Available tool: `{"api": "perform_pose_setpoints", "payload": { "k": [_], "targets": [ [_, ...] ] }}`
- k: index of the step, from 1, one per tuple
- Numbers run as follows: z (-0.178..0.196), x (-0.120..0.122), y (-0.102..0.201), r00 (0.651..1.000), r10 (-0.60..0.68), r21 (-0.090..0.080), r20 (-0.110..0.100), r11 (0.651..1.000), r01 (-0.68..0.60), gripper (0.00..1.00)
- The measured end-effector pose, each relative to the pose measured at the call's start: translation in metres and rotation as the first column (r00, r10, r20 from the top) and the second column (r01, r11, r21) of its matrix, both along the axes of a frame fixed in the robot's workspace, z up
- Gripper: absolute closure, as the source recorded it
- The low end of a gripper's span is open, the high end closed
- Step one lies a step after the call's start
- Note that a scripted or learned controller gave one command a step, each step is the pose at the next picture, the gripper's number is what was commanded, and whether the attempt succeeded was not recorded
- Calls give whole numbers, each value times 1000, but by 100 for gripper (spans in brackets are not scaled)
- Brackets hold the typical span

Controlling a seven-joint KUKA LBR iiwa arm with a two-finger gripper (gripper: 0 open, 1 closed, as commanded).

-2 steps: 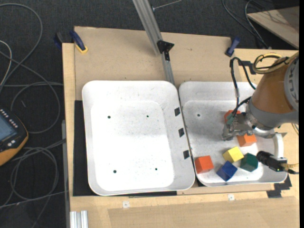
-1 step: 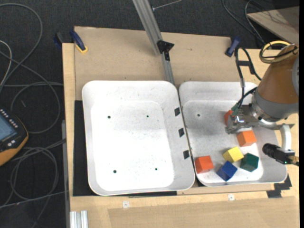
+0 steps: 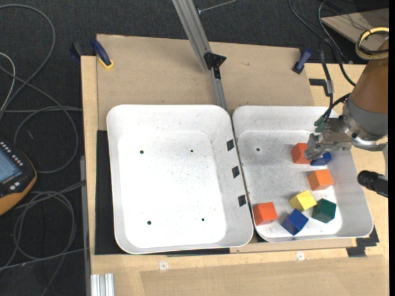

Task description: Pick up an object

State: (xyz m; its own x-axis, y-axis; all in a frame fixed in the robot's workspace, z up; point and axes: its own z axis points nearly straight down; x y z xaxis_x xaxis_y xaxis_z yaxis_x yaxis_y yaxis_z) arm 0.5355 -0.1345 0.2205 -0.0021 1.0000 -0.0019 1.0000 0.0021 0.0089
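My gripper (image 3: 317, 151) hangs low over the upper right part of the right bin (image 3: 271, 131). It sits right above a red-orange block (image 3: 299, 154) and a blue block (image 3: 321, 160), both partly hidden beneath it. Further toward the front lie an orange block (image 3: 320, 179), a yellow block (image 3: 303, 200), a dark green block (image 3: 324, 210), a second blue block (image 3: 295, 221) and another red-orange block (image 3: 265, 212). I cannot make out whether anything is held.
The left bin (image 3: 170, 177) stands beside the right one, with a row of black clips (image 3: 235, 171) along their shared edge. A slanted metal pole (image 3: 197, 36) rises from the bench behind the bins. Cables lie on the floor to the left.
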Motion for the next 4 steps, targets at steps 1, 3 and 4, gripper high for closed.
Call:
{"api": "perform_pose_setpoints", "payload": {
  "k": [1, 3, 4],
  "targets": [
    [0, 1, 0, 1000, -1, 1, -7, 1000, 1, 100],
    [12, 2, 119, 1000, 5, 5, -6, 1000, -5, 100],
    [18, -7, 172, 1000, 5, 5, -8, 1000, -5, 100]
  ]
}}
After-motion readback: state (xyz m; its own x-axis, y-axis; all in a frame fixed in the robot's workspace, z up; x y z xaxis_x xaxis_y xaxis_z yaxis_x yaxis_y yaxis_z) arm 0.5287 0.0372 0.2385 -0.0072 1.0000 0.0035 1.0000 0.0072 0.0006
